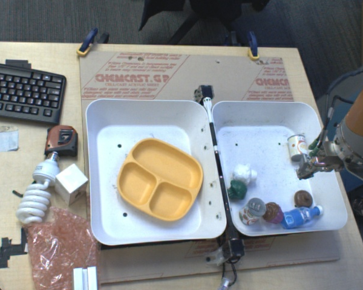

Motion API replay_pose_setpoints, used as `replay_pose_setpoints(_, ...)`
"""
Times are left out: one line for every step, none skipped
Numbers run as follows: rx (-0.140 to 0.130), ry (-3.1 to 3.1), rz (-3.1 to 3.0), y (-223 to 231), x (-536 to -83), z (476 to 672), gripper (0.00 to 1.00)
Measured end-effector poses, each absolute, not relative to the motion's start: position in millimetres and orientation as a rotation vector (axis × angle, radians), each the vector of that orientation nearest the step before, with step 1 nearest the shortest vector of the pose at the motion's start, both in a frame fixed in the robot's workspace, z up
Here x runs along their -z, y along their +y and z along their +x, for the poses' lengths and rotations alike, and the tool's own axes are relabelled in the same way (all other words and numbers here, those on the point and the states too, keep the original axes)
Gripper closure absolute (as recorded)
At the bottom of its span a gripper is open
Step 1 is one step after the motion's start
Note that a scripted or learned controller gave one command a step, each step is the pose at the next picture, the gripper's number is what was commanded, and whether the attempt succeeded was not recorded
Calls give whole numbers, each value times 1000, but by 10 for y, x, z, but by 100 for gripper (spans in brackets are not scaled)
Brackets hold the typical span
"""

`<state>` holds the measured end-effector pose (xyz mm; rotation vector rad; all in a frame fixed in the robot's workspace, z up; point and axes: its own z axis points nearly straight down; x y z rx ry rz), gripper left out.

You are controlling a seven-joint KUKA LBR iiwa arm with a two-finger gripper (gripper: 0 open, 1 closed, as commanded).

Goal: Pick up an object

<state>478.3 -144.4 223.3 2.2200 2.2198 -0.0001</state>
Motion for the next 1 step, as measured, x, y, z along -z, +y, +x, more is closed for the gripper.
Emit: replay_pose_setpoints(1,2220,2219,-1822,-2397,4783,100)
